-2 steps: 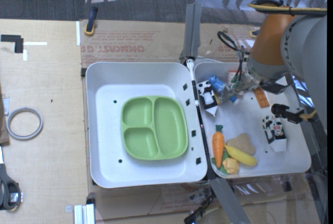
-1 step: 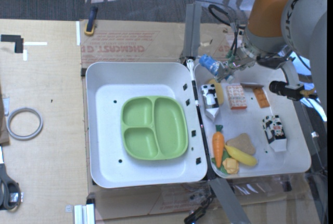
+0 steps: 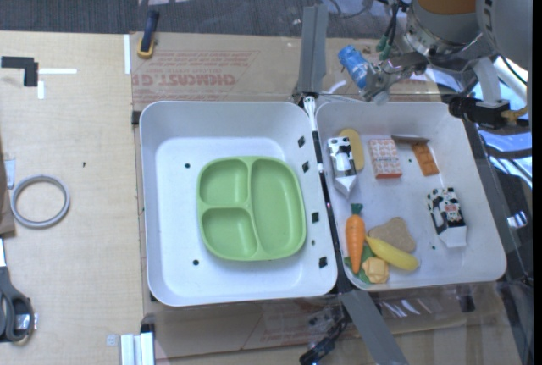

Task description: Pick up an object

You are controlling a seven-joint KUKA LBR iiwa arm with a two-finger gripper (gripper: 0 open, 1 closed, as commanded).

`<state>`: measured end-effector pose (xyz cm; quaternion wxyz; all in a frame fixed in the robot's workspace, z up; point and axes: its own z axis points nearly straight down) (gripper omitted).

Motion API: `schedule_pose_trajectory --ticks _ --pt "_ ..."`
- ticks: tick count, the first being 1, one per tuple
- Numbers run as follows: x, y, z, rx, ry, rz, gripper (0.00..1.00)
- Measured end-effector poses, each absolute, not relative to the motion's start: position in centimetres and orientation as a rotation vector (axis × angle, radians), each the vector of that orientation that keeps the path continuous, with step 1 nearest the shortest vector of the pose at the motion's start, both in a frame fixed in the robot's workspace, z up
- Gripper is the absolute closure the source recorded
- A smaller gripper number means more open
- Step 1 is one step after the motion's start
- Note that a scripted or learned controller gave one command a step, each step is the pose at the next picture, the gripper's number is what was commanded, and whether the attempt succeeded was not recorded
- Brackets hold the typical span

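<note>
Glossy green plastic tray point(image 3: 251, 208) in a smooth white plastic bin point(image 3: 161, 211).

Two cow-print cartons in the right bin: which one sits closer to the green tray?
The cow-print carton by the bin's left wall, above the carrot; the other carton lies near the right wall.

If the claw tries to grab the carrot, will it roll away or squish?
The carrot looks like a stiff plastic toy, so it probably won't squish. Its round, tapered body might roll or slip. The banana lies close beside it, so that could get nudged too.

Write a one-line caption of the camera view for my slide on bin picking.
KUKA arm's tool above the right bin's back edge with a blue object; green divided plate in the left bin.
</note>
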<state>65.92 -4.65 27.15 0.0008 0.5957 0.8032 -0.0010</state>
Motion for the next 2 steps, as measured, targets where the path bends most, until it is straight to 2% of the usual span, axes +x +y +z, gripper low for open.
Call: schedule_pose_trajectory --ticks 1,2 --pt "61.9 -12.4 14.0 1.711 2.636 -0.004 1.0" --pt "53.5 -10.6 9.1 1.689 2.647 -0.007 1.0"
